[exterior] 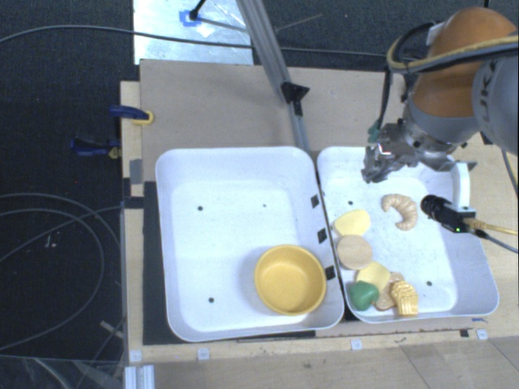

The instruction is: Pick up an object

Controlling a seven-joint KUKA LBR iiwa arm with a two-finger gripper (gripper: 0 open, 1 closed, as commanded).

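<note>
Slanted overhead look at a brown desk (211, 104) carrying 2 shallow white bins side by side, meeting along their inner edges.

In the left bin (203, 177), toward its near right corner, 1 upright yellow bowl (290, 279), alone.

In the right bin (474, 278), 6 small toy-food pieces:
- Near the middle, a tan croissant (401, 210), curved and lying flat, apart from the others.
- Along the bin's left side, a pale yellow piece (352, 222), with a round tan disc (354, 253) just below and touching it.
- At the near left corner, a tight huddle: a yellow chunk (375, 275) against the disc, a green piece (362, 296) pressed to its lower edge, and a ridged yellow-orange piece (405, 298), rather like a corn cob, just to the right.

Reaching in from the right, a grey arm (466, 63) with an orange band, ending in a gripper (378, 171) at the far left part of the right bin, over bare white floor. Near the croissant, up and to its left, not touching it. Too small and dark to tell whether open or shut, or whether holding anything. Height above the bin floor also unclear.

Beyond the bins, a slanted metal pole (268, 39) crossing the far side of the desk. At the desk's left edge, blue clamps (93, 146). On the dark floor to the left, loose grey cables (49, 217).
</note>
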